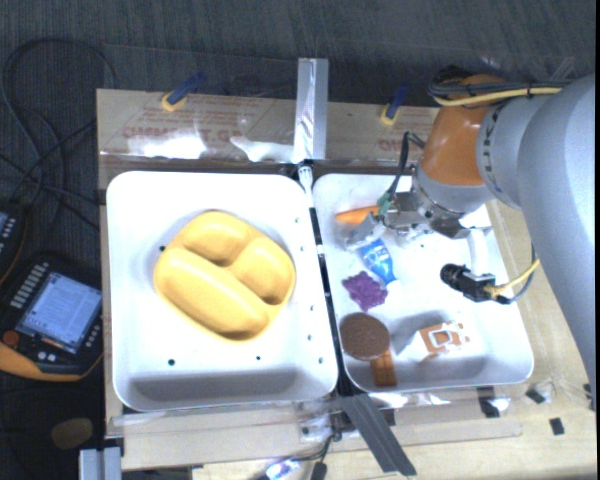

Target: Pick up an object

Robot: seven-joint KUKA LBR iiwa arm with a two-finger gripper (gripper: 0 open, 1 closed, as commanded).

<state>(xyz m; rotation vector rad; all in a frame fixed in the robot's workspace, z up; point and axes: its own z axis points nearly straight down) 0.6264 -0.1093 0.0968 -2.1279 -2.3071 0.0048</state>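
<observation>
Camera view: my gripper (392,211), jaw state I cannot tell, crowds orange piece (354,216) upper-middle; may nudge it away.

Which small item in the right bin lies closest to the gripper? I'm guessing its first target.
The orange carrot-like piece, at the bin's top left beside the gripper. The blue packet, purple lump and brown disc lie farther down.

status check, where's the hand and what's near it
Hand low over right bin, back end. Orange piece and blue packet just beside it, nothing seen gripped. Purple lump, brown disc nearer front.
</observation>
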